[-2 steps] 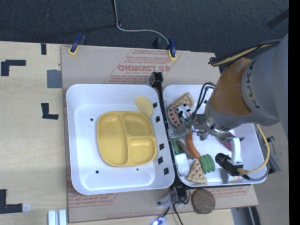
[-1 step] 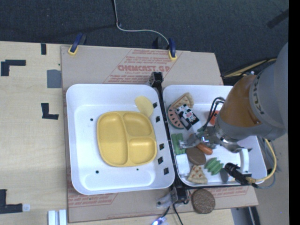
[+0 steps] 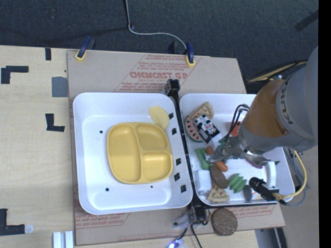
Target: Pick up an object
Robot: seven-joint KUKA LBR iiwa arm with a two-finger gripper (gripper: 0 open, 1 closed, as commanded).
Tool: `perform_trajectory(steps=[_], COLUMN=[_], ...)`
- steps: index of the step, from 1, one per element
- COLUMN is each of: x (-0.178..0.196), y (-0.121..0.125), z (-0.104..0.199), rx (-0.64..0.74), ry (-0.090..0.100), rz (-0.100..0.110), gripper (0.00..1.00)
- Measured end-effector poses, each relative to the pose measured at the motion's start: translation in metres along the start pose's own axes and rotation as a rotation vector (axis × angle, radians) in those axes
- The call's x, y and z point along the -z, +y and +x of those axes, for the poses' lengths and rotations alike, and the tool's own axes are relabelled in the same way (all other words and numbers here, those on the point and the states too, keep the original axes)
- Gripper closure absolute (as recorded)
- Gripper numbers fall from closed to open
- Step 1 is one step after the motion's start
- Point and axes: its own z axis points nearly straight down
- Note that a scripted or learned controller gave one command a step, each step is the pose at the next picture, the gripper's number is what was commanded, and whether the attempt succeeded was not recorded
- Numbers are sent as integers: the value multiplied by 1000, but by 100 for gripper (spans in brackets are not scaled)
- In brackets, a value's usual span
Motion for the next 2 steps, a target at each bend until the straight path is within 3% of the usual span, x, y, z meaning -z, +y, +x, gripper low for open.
perform_trajectory(steps=[1, 2], x=[96, 89], y=[37, 36], z=[77, 109], rx=[11, 5], ry=[3, 1], rz=[-9, 3], gripper=[100, 100])
